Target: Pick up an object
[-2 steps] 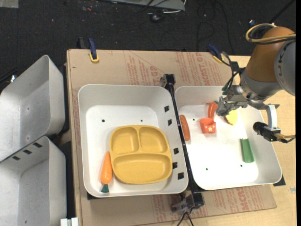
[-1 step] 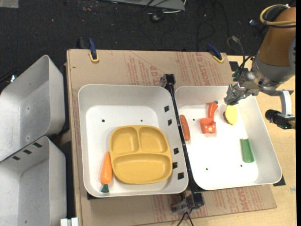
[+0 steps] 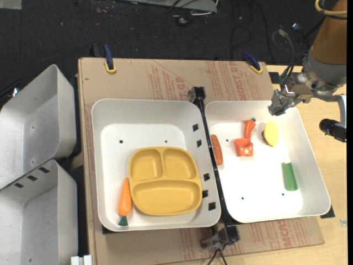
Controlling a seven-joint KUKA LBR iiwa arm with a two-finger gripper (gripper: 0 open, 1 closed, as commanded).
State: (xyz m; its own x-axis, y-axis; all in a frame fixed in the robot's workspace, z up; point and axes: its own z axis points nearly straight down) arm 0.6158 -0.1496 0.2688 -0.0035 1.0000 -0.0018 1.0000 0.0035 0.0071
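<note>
Hovering over the far rim of the right bin (image 3: pixel 309 148), my gripper (image 3: pixel 277 107) hangs above the bench on a pick-up job; whether it is open or closed cannot be told from this slanting overhead view, and nothing shows in its grasp.

Just below and toward the near side lies a yellow lemon-like piece (image 3: pixel 271 134), the closest candidate. Beside that, further toward the left bin, sit a red pepper-like toy (image 3: pixel 245 141) and a small orange sausage shape (image 3: pixel 217 149) against the dividing wall. A green stick (image 3: pixel 289 176) rests well apart, nearer the front edge. All lie loose and separate on the bin floor, scattered, I judge, so that any one can be taken without nudging a neighbour.

Across the divider, the left bin (image 3: pixel 105 148) carries a yellow divided plate (image 3: pixel 165 181) with a toy carrot (image 3: pixel 124 199) touching its left side.

Both bins sit on a sheet of printed cardboard (image 3: pixel 160 76) clamped at its far edge by two blue-and-yellow clips (image 3: pixel 110 59). Beyond it, dark carpet (image 3: pixel 49 32) with trailing cables; more white bins (image 3: pixel 33 148) stand off at the far left.
</note>
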